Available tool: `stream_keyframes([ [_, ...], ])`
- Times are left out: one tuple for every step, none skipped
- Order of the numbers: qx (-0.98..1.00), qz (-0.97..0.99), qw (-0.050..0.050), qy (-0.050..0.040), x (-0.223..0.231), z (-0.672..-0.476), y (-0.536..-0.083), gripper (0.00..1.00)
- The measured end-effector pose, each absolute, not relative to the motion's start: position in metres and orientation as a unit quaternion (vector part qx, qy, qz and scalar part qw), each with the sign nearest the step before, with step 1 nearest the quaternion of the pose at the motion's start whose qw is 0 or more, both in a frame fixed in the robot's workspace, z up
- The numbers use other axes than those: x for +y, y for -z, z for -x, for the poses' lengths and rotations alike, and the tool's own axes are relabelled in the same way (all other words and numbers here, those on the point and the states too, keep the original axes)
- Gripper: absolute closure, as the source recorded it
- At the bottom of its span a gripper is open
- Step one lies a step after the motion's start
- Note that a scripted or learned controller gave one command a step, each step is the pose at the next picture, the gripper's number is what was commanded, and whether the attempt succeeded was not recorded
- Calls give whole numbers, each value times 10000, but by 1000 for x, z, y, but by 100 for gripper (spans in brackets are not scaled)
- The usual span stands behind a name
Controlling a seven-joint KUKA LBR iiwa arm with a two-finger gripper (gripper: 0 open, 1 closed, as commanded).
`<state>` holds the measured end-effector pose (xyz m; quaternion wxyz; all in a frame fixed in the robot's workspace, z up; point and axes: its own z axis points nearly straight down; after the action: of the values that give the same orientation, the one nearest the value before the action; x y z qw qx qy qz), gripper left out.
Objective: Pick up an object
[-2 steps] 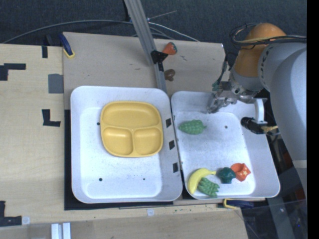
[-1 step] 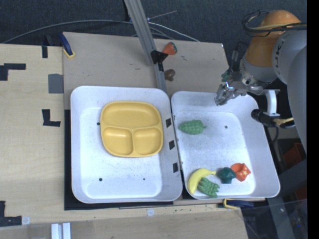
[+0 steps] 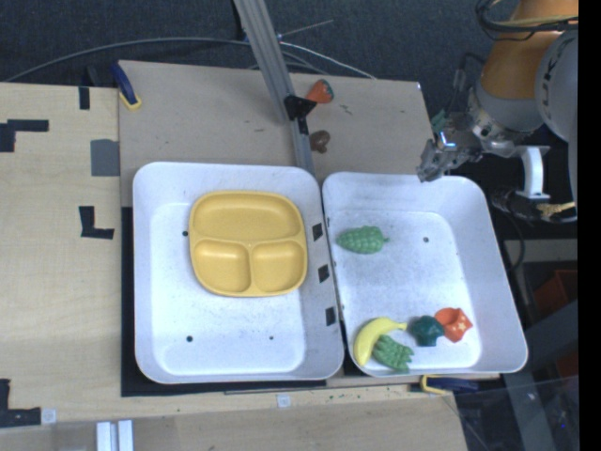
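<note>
Nearest the camera, a cluster of small toys lies along the front edge of the right bin (image 3: 488, 242): a yellow banana (image 3: 373, 334) touching a green bumpy piece (image 3: 393, 353), then a dark teal piece (image 3: 426, 330) and an orange-red piece (image 3: 454, 323) just beside it. The gripper (image 3: 434, 162) hangs over that bin's back rim, near its far right corner; whether it is open or closed cannot be told at this size, and nothing is seen in it. Outward from it, a lone green leafy toy (image 3: 362, 241) lies in the bin's rear half, well apart from the cluster. The left bin (image 3: 150, 252) holds a yellow divided tray (image 3: 249, 242). Judgement: the approach step is in hand, no pick yet made. The next move calls for travel inward and descent over one toy; the isolated green one looks the easiest target.
</note>
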<state>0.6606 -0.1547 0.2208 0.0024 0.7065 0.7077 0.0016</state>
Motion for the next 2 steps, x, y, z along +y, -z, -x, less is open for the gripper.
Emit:
stream_keyframes([
  [7079,-7063,26,-16,-154,-662,-275,100],
  [7091,-7051,-10,4,-100,-658,-262,100],
])
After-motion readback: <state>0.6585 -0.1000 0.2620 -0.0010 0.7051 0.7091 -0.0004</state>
